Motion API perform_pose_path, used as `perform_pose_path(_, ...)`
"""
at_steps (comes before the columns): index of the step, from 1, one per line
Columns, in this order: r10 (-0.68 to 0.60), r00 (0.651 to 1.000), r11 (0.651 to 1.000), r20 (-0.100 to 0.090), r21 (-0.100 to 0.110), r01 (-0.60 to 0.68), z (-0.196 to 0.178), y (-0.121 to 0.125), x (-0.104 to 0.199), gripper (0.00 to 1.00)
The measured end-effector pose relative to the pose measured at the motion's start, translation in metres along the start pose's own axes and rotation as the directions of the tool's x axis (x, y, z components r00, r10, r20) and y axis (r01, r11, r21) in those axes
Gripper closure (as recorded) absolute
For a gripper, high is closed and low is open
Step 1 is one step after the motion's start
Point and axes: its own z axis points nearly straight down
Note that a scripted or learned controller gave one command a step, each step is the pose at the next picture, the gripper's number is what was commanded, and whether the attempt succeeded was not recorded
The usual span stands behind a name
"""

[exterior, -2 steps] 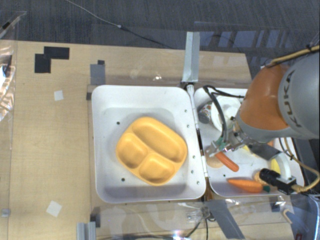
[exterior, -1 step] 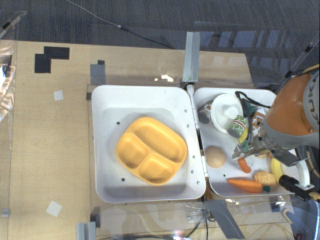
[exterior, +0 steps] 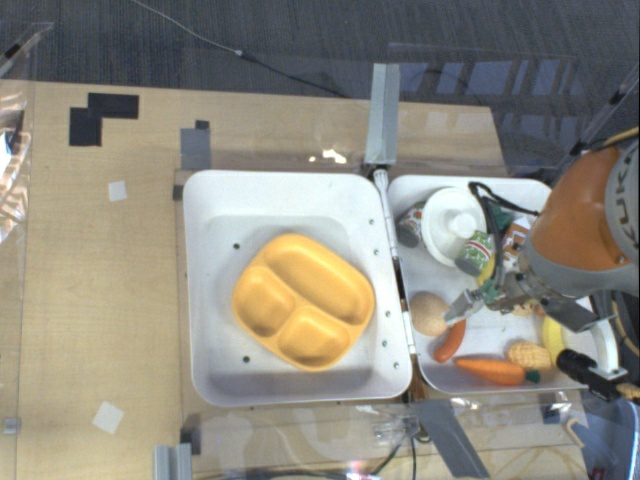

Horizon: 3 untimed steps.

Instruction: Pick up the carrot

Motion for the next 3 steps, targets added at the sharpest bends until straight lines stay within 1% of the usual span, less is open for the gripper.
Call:
perform_pose_path(1,0.223,0.975,0.975,-0.001,0.003,-0.223,0.036,-0.007,-0.021,0.00)
perform_pose_path(2,0.527,0.850,0.850,0.000,-0.002,-0.527,-0.043,0.001,-0.055,0.00)
perform_pose_path(3,0.611,0.792,0.792,0.002,0.002,-0.611,0.052,0.050,-0.085,0.00)
